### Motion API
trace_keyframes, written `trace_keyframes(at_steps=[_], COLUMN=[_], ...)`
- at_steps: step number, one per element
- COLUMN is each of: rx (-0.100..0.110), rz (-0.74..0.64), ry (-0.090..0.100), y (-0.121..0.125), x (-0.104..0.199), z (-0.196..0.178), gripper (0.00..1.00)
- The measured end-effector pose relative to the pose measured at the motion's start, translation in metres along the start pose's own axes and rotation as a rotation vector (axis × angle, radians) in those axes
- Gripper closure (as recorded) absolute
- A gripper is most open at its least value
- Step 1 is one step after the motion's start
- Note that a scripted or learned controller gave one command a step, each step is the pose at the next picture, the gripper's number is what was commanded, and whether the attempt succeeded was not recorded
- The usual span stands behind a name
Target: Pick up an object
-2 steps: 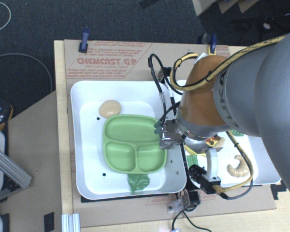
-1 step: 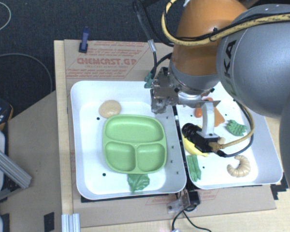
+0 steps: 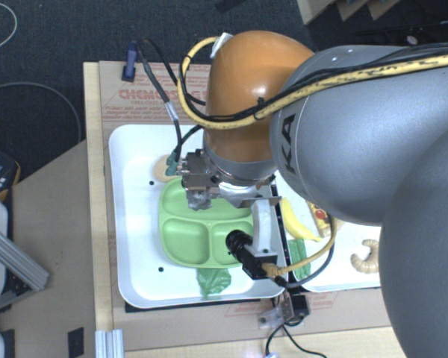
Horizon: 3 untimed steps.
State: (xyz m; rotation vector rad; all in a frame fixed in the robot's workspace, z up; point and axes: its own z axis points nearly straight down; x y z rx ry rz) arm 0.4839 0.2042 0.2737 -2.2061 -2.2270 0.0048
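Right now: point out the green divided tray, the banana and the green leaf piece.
green divided tray (image 3: 185,233): camera view, left compartment floor.
banana (image 3: 297,226): camera view, mid-body.
green leaf piece (image 3: 213,280): camera view, centre.

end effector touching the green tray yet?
Cannot tell. In the camera view the wrist and its orange band cover the end effector where it meets the green tray, so neither contact nor gap shows.

Single fixed camera above the bench (image 3: 97,200); looks down at a slant on both white bins (image 3: 134,200). Arm (image 3: 358,148) looms near, entering from right.
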Motion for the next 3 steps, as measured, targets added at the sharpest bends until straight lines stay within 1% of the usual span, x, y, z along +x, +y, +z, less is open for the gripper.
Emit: trace_keyframes(at_steps=[1,2,3], rx=[-0.006,-0.019,-0.017], rz=[0.011,0.009,0.002], ry=[-0.007,0.002,0.004], y=[0.127,0.064,0.008], x=[-0.008,-0.030,0.000], z=[0.053,-0.064,-0.158], gripper=[1.00,1.00,1.00])
